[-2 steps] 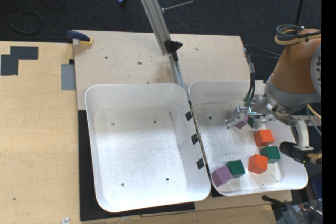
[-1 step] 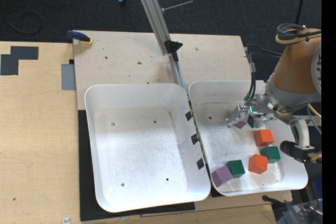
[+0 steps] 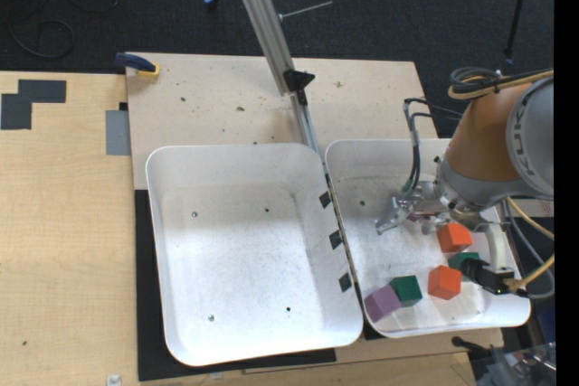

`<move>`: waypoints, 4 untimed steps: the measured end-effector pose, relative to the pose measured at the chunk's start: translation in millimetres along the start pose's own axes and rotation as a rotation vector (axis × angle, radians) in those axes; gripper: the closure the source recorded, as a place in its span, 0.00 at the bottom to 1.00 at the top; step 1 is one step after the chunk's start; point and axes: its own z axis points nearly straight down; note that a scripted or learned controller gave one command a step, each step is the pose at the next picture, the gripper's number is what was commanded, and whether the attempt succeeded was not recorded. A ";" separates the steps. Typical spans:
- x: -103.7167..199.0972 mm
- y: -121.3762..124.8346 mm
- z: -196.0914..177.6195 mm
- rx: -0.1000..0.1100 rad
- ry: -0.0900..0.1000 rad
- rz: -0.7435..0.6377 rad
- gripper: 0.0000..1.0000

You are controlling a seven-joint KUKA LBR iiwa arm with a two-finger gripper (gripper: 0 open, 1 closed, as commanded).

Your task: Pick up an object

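The grey arm reached in from the right over the right bin (image 3: 362, 160), its gripper (image 3: 398, 214) low above the bin floor near the middle. Whether the fingers were parted or clenched could not be told from this angle, and no object showed between them. Four blocks lay in that bin: an orange block (image 3: 454, 238) just right of the gripper, a second orange block (image 3: 444, 282) nearer the front, a green block (image 3: 407, 288) and a purple block (image 3: 382, 302) touching it by the front rim. The left bin (image 3: 172, 172) sat beside it on the desk (image 3: 208, 99).
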 end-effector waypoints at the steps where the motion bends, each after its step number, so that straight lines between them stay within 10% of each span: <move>1: 0.3 1.0 37.1 -0.007 -0.001 0.002 0.00; 2: -0.8 0.5 26.9 -0.007 0.001 0.010 1.00; 4: 10.9 -0.3 -72.2 -0.012 -0.002 -0.003 1.00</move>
